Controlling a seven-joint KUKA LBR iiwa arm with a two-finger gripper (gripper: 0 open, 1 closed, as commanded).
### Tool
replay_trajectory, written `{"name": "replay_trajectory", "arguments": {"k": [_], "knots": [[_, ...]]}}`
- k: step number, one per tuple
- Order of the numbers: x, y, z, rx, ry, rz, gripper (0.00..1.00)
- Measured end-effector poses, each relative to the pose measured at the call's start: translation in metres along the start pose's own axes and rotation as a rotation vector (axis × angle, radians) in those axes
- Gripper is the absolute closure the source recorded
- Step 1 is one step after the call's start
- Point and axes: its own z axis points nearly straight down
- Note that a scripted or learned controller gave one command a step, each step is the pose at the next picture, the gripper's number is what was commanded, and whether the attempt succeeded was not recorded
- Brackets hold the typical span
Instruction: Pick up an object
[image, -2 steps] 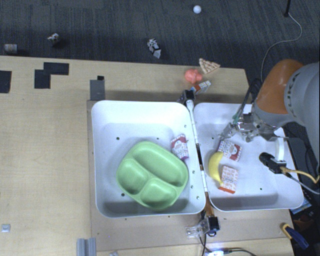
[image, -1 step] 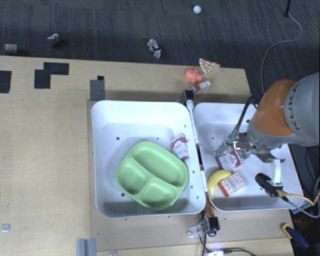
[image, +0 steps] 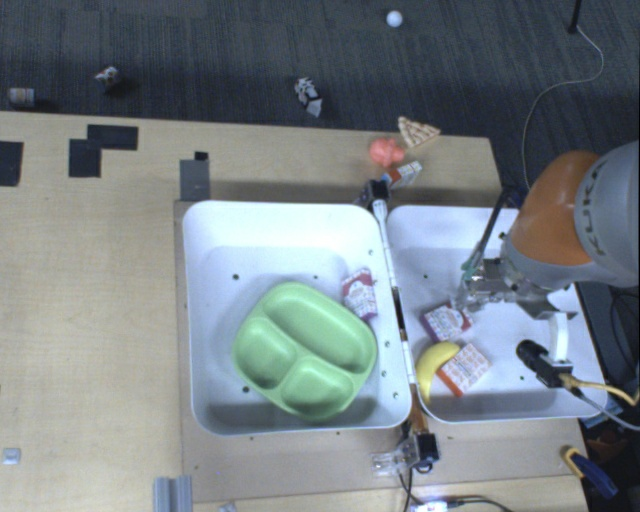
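The gripper hangs low in the right bin, just above a small red-and-white packet; I cannot tell how it is set. A banana and 1 more packet lie nearer.

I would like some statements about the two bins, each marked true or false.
1. The green tray lies in the left bin. True.
2. The banana lies in the left bin. False: it lies in the right bin.
3. A packet sits by the tray's upper right edge. True.
4. The gripper hovers over the left bin. False: it is over the right bin, near a packet.
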Motion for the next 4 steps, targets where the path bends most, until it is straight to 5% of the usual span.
{"name": "replay_trajectory", "arguments": {"k": [1, 2, 3, 4], "knots": [[0.0, 0.0, 0.0, 0.0, 0.0, 0.0, 0.0], [0.013, -0.057, 0.011, 0.005, 0.006, 0.0, 0.0], [0.016, -0.053, -0.001, 0.0, 0.011, -0.003, 1.0], [-0.052, -0.018, -0.09, 0.025, 0.008, -0.001, 1.0]]}}
